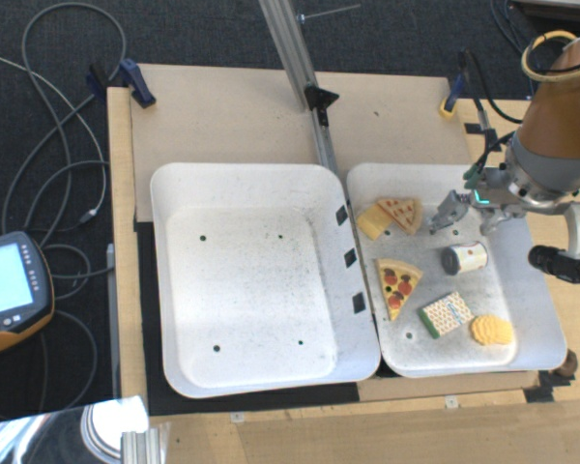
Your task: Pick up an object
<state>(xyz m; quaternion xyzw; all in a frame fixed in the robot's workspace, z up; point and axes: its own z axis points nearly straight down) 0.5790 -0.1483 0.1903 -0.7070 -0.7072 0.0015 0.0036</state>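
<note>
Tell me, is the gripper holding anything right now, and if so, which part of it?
Nothing is held. The gripper hangs over the right bin, with no item between its fingers; the small white cylinder lies just below it.

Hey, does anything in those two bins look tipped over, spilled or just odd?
One thing: the small white cylinder in the right bin lies on its side, just below the tool. The toy foods lie flat and apart, except the pizza slice overlapping the cheese.
</note>
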